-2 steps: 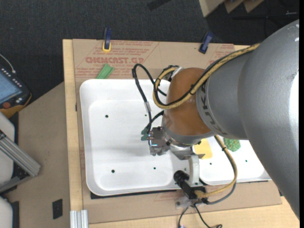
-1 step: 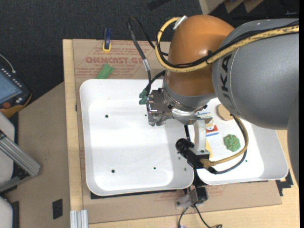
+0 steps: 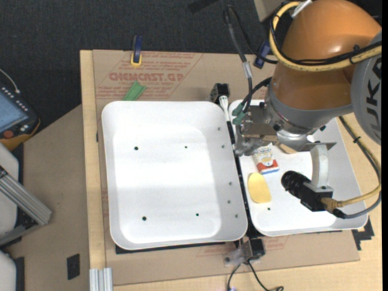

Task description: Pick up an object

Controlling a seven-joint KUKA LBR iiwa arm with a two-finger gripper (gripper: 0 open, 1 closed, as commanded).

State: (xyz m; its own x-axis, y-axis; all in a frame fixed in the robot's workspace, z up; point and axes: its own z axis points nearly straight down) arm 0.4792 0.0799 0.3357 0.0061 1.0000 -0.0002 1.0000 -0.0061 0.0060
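At the near edge, a small black clamp point(image 3: 250, 249) with a trailing cable grips the front of a brown cardboard sheet point(image 3: 163, 262) that covers the tabletop point(image 3: 60, 162). On the sheet sit two shallow white bins side by side, their inner walls touching.

The left bin point(image 3: 115, 180) has four small dark dots on its floor.

In the right bin point(image 3: 291, 220), close to the shared wall, lies a pale yellow oval piece point(image 3: 259, 188), flat on the floor. Just beyond it, nearly touching, is a small red and white packet point(image 3: 266, 162), slightly tilted. Either could be the object to pick; both rest on the bin floor.

The end effector point(image 3: 256, 143) hangs directly above the far edge of the packet, near the shared wall. Its lower end is blocked by its own metal body, so I cannot tell whether it is wide or narrow, nor whether it touches the packet. The arm's orange band point(image 3: 327, 35) bulks over the far right of the bin.

Farther back, a black and white clamp point(image 3: 219, 93) stands at the far corner between the bins. A green strip point(image 3: 134, 91) lies on the cardboard beside red printed lettering, and a blue and yellow clip point(image 3: 137, 51) pinches the sheet's far edge.
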